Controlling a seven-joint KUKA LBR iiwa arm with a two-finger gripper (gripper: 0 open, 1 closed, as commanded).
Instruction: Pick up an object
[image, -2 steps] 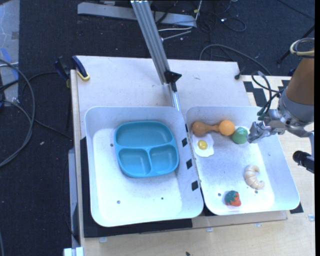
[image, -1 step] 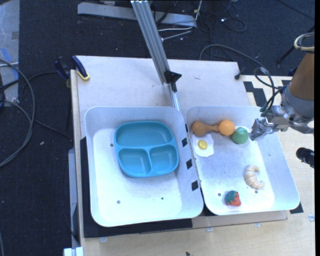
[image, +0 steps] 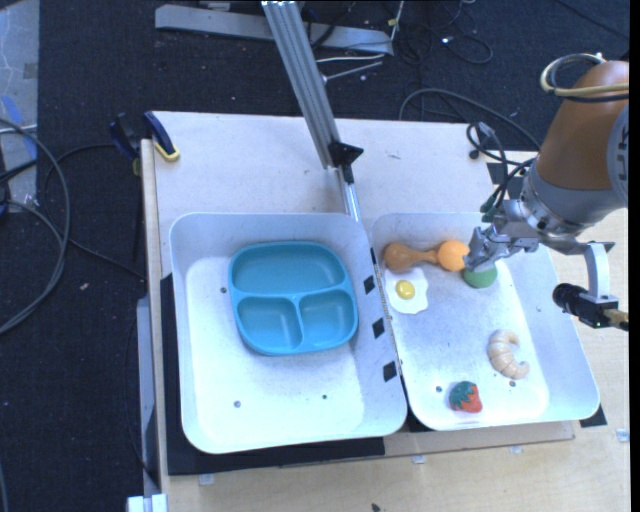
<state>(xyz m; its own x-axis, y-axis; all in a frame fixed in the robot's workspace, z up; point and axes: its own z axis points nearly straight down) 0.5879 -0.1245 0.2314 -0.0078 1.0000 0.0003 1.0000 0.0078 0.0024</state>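
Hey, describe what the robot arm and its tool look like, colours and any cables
The arm is a rounded grey body with a broad orange band above the wrist. A pale cable loops over its top and dark cables run beside it. The tool is a small grey metal assembly at the wrist's end.

A robotics lab: loose cables (image: 40, 190) trail around a workbench (image: 250, 160).

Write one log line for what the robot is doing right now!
end effector: over green object, right bin | grasp: unclear | nearby: fried egg, orange toy | left bin: blue tray
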